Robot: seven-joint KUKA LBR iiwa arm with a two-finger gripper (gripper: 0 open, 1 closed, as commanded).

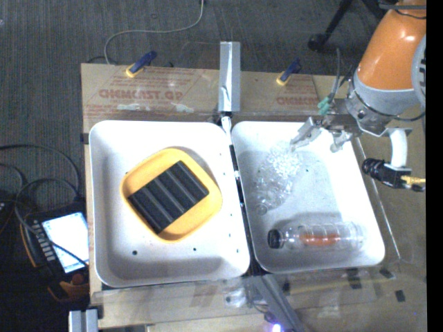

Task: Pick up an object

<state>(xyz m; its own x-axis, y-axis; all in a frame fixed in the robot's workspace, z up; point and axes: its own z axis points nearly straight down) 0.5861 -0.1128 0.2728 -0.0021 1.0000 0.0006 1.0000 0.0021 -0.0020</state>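
A clear plastic bottle (317, 237) with a black cap lies on its side near the front of the right bin (374, 254). A crumpled clear plastic piece (277, 175) lies in that bin's middle left. A yellow block with a black ribbed top (172, 192) rests in the left bin (111, 144). My gripper (320, 140) hovers over the right bin's back edge, above and to the right of the crumpled plastic. Its fingers (303, 137) are spread open with nothing between them.
The two bins meet at a narrow ridge (234, 178). A metal post (229, 75) stands behind the ridge. Two blue-and-yellow clamps (140, 63) hold the cardboard backing. A black cable connector (384, 171) hangs by the right bin's right rim.
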